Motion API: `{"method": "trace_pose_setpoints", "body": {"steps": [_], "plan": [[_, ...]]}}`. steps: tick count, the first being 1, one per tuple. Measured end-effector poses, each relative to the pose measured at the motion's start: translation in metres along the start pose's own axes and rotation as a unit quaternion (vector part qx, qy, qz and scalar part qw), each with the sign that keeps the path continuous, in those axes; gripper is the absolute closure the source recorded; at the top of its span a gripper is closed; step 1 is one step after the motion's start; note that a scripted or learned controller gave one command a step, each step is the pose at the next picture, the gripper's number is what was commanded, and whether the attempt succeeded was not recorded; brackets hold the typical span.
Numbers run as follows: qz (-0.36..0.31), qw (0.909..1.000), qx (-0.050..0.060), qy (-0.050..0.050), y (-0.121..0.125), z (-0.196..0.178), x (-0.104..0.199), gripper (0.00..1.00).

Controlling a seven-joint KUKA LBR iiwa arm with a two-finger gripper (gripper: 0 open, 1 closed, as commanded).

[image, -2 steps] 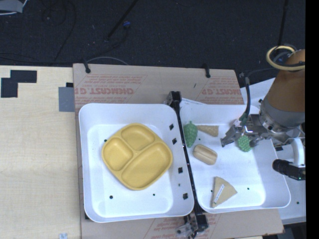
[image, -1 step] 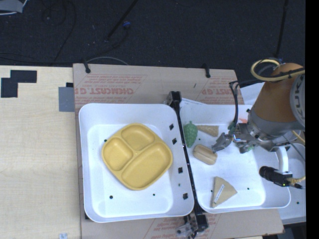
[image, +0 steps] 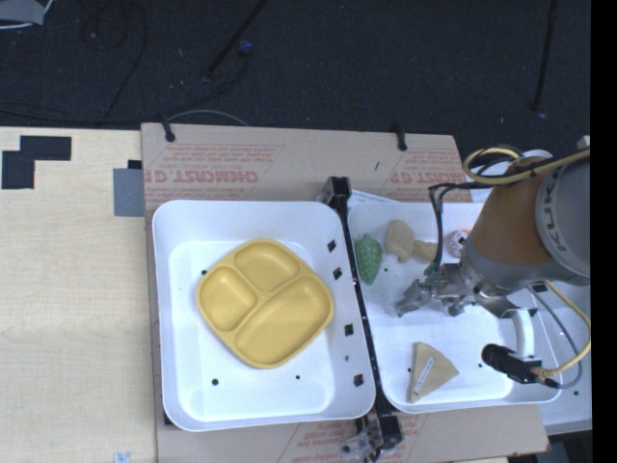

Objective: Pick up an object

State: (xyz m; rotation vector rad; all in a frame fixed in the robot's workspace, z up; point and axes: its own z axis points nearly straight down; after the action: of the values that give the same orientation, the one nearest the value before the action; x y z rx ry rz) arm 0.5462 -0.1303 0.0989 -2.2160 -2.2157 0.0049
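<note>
**Claw low in the right bin among three small things**

The right bin (image: 463, 394) holds three loose pieces. A green lump (image: 368, 258) lies at its left side, close against the divider between the bins. Just right of it, near the far wall, sits a tan mushroom-shaped piece (image: 401, 240). Toward the near edge lies a tan wedge (image: 428, 368), its point aimed away from the camera, well apart from the other two.

The left bin (image: 183, 355) holds a yellow plate (image: 265, 302) with three compartments, set at a tilt to the bin walls and lying about in the middle of the floor.

The gripper (image: 416, 300) is down inside the right bin, over the bare floor between the mushroom piece and the wedge, touching neither as far as can be told. Its metal tips point left, toward the divider. Whether the claw is spread or clenched cannot be told at this size, and nothing shows between its tips.

The arm (image: 521, 225) comes in from the right, its orange band above the wrist hanging over the right half of that bin, with cables looping around it
</note>
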Motion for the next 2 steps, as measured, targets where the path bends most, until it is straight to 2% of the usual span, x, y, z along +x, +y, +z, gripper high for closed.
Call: {"method": "trace_pose_setpoints", "body": {"steps": [1, 2], "plan": [[0.002, 1.0000, 0.000, -0.001, 0.000, -0.011, -0.001, 1.00], [-0.001, 1.0000, -0.004, -0.002, -0.008, -0.061, 0.004, 1.00]]}}
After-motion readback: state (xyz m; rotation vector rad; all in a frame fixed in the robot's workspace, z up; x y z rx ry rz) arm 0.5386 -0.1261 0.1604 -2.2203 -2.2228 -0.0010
